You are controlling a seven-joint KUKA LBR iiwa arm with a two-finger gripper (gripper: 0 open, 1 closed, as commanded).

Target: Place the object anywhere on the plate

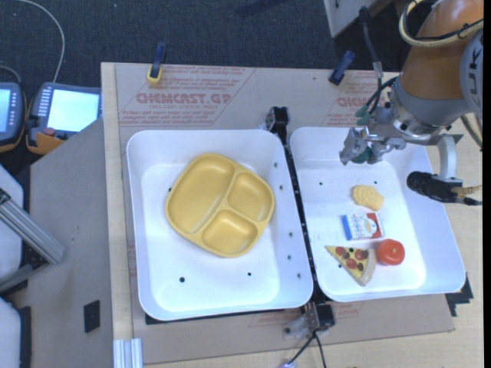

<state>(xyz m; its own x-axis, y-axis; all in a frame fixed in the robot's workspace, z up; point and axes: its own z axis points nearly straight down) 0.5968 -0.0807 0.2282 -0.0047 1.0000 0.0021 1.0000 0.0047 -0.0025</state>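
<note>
The hand [359, 153] hovers over the far end of the right bin [430, 286]; whether it is open or closed cannot be told. Nearer the camera in that bin lie a yellow chip [368, 198], a small carton [360, 225], a pizza slice [352, 261] and a tomato [390, 251]. The left bin [149, 282] holds the yellow divided plate [220, 204].
</note>
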